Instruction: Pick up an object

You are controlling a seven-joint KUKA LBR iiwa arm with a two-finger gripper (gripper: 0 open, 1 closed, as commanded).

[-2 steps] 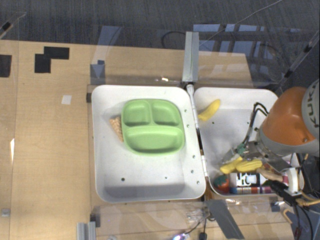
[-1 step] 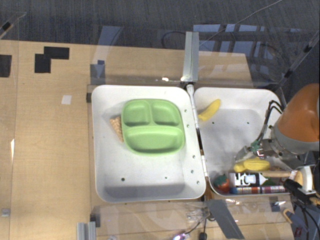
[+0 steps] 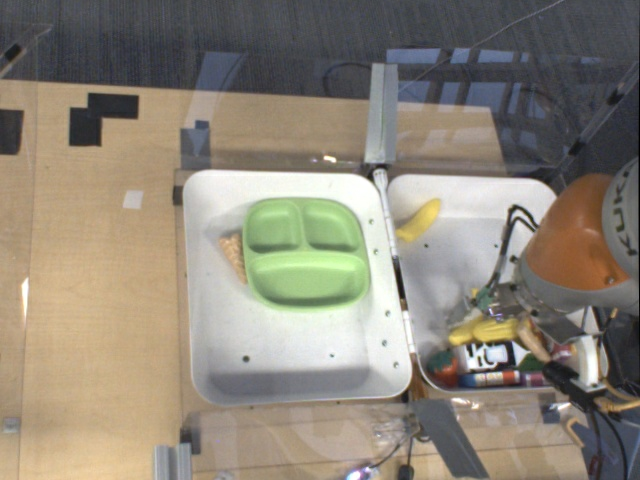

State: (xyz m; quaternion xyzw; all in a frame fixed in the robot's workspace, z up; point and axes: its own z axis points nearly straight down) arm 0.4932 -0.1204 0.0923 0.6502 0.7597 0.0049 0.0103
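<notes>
Wooden worktop [image 3: 90,268] carries two white bins. At lower right, the end effector [image 3: 497,320] dips into a clutter pile; its grip I cannot tell. A banana [image 3: 418,220] lies apart at the right bin's [image 3: 440,288] upper left: light, smooth, probably best pinched mid-body.

The grey arm [image 3: 590,243] reaches in from the right, orange band uppermost (cables trailing beside it), its gripper [image 3: 500,320] lowered at the wrist's left.

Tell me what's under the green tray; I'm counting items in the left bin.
A tan, speckled thing pokes out from under the tray's left edge in the left bin. The tray covers the rest of it and anything else beneath.
</notes>
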